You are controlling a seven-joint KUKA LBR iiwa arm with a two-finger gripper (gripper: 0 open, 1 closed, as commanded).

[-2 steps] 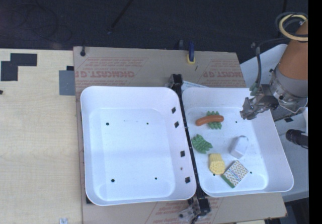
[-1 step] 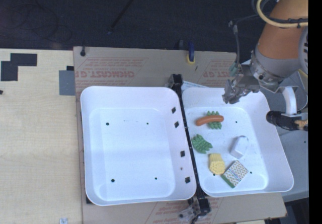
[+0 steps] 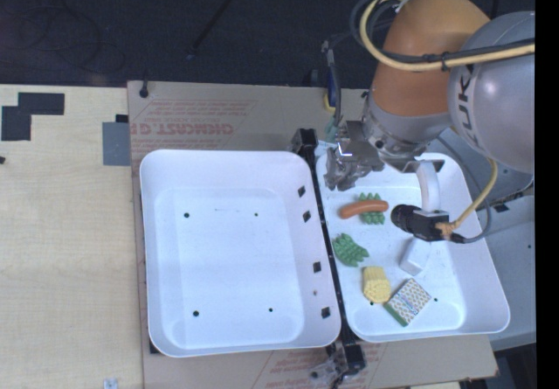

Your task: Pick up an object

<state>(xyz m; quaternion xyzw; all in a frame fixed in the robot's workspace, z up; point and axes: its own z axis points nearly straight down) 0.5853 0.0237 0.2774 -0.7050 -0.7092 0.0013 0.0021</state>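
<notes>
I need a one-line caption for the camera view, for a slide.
KUKA arm's gripper hovers at the back of the right bin, above a toy carrot, corn and green leaf; left bin beside.

Right bin (image 3: 476,313): orange carrot (image 3: 362,207) lying on a green piece (image 3: 373,218); green leafy toy (image 3: 349,249); yellow corn (image 3: 376,284); patterned sponge (image 3: 409,301); white block (image 3: 411,257). Gripper (image 3: 346,170) low at the bin's far left corner. Left bin (image 3: 166,239) beside it.
</notes>
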